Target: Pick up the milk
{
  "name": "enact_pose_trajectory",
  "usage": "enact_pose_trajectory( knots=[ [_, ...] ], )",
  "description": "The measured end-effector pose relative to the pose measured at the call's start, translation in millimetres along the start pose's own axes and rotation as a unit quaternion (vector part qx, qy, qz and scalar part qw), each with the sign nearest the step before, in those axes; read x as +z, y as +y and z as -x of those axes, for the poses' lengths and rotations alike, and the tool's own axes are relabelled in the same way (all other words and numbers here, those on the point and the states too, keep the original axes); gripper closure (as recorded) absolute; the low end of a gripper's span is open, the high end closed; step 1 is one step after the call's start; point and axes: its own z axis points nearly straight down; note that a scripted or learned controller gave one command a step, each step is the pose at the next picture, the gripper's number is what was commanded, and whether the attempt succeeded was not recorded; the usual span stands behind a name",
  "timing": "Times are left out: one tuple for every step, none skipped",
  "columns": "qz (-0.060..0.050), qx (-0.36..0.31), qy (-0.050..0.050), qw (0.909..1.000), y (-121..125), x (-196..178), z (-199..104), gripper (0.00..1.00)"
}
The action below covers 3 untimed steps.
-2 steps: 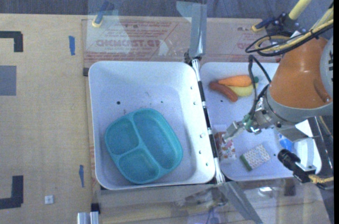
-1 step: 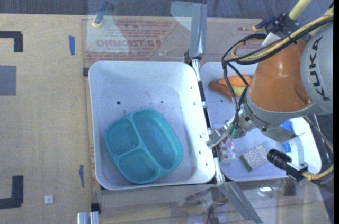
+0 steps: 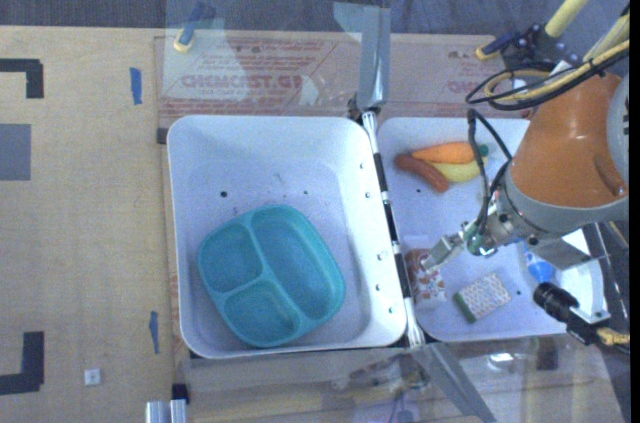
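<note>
Arm reaches in from the right over the right bin (image 3: 440,326), orange band above the wrist. Gripper (image 3: 437,261) sits low near that bin's left wall; can't tell its state. Milk (image 3: 430,283): likely the small brown-and-white carton just below the gripper, by the left wall, touching or just apart, unclear. Carrot (image 3: 445,152), sausage (image 3: 425,173) near the far edge. Speckled block (image 3: 482,296) near the front edge. Left bin (image 3: 200,141) holds a teal divided tray (image 3: 270,274).
</note>
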Motion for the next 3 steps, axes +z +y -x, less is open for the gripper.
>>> enact_pose_trajectory(
  knots=[
    [0.000,-0.157,0.001,0.9876,21.8,-0.2,-52.7,0.00],
    [0.000,-0.097,0.000,0.9953,-6.8,-0.2,17.5,0.00],
    [0.000,-0.212,0.001,0.9773,17.8,-0.3,-42.3,0.00]
  ],
)
